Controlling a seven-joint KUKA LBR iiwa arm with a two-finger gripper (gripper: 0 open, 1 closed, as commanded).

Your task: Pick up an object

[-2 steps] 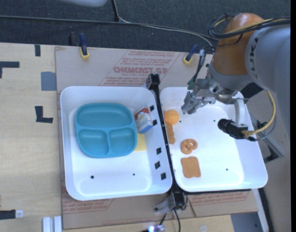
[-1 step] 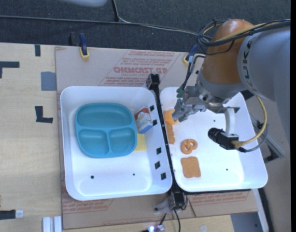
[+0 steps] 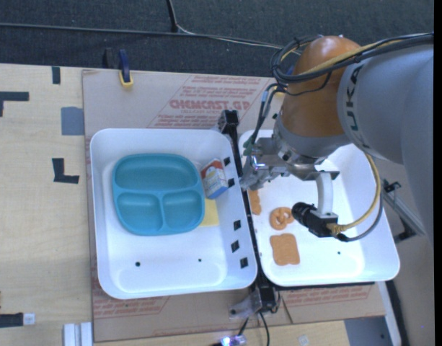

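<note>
My gripper [image 3: 260,170] hangs over the left side of the right bin [image 3: 365,254], close to the wall between the two bins. The grey arm with its orange band covers much of that bin's far part. Three orange food pieces lie on the right bin's floor: a small piece [image 3: 255,203] just below the gripper by the left wall, a pretzel-shaped piece [image 3: 280,218], and a flat square piece [image 3: 285,249] nearer the front. I see nothing held in the gripper.
The left bin [image 3: 170,269] holds a blue divided plate [image 3: 158,193], a small white-and-blue carton [image 3: 214,179] at the plate's right, and a yellow flat item [image 3: 210,213] partly under the plate. A black fitting with a cable [image 3: 313,219] hangs beside the pretzel piece.
</note>
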